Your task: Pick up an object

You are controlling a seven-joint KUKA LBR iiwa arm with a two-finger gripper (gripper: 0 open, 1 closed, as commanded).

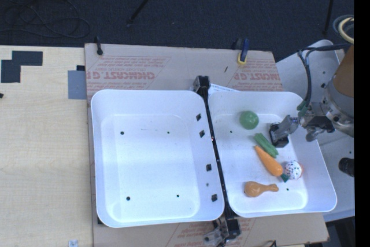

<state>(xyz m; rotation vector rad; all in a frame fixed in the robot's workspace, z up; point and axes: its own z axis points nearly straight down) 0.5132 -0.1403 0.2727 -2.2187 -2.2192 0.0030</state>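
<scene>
Bench (40, 153) comes first, pale wood under a printed cardboard sheet (173, 69), and on that sheet sit the two white bins side by side. The left bin (150, 165) has nothing for me. The right bin (237, 170) holds every candidate.

My arm (332, 115) reaches in over the right bin's far wall. My pincer (281, 131) hangs low over the upper right part of that bin. From this angle I cannot tell how far open it is, and I see nothing caught in it.

The carrot (269, 161) lies slantwise in the middle of the bin. The tan drumstick-shaped toy (259, 188) lies below it, near the front wall. The green pod (265, 143) lies just beside the carrot's top end, and it is the thing nearest my pincer. The green ball (249, 120) sits apart, up and to the left. The spotted white ball (293, 170) rests against the carrot's tip.

I would go for the pod. It looks like light, stiff toy plastic, smooth and likely slippery. I judge the best hold is across its narrow middle, square to its length, because the carrot alongside leaves little room.
</scene>
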